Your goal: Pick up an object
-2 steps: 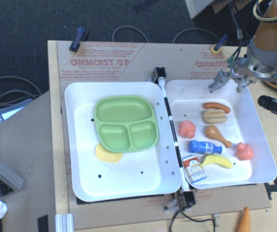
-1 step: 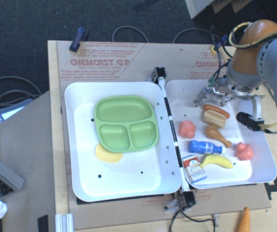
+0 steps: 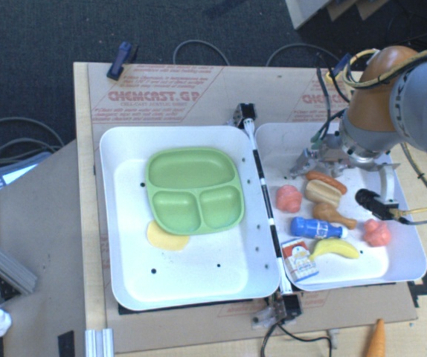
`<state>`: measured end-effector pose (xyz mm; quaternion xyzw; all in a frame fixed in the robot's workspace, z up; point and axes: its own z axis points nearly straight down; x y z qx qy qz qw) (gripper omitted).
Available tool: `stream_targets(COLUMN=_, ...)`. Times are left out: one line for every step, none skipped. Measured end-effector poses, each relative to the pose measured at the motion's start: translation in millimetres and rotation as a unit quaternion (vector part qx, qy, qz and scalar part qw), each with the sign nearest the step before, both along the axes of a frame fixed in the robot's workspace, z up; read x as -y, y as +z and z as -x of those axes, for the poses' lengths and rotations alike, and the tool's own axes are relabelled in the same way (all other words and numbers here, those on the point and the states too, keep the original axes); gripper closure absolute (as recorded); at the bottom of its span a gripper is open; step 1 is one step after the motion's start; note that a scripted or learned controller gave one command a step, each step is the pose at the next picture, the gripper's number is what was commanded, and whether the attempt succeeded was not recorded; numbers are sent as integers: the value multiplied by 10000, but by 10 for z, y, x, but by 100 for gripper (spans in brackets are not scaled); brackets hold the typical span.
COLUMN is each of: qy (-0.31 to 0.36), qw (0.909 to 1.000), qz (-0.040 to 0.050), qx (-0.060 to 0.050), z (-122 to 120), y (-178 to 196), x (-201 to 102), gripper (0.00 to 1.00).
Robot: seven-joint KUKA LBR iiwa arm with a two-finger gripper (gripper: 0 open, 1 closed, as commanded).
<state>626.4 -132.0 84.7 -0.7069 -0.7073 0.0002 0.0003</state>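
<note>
My gripper [image 3: 312, 159] hangs over the back of the right bin [image 3: 407, 262], just behind a hot dog [image 3: 325, 190]. It has nothing visibly in it. Below it lie a pink lump [image 3: 289, 197], a brown drumstick [image 3: 334, 215], a blue bottle [image 3: 318, 228], a banana [image 3: 337, 249], a small red and white carton [image 3: 300, 259] and a red strawberry-like piece [image 3: 377, 233]. The grey arm with its orange band [image 3: 373, 99] comes in from the upper right.
The left bin [image 3: 124, 274] holds a green divided plate [image 3: 195, 189] and a yellow disc [image 3: 167, 236] partly under it. A black clip [image 3: 246, 113] sits at the back of the ridge between the bins. Cables [image 3: 414, 213] trail over the right bin's far side.
</note>
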Motion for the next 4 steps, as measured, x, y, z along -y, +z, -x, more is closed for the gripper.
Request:
stream_targets(qy=-6, qw=10000, qz=4, qx=11, z=-6, y=103, x=3, gripper=100)
stream_targets(qy=-6, qw=10000, qz=3, qx=9, z=-4, y=102, x=2, gripper=0)
stream_targets(qy=-8, qw=10000, qz=0, qx=-1, z=377, y=18, x=142, gripper=0)
stream_targets(qy=-10, qw=10000, qz=5, qx=13, z=369, y=121, x=143, gripper=100)
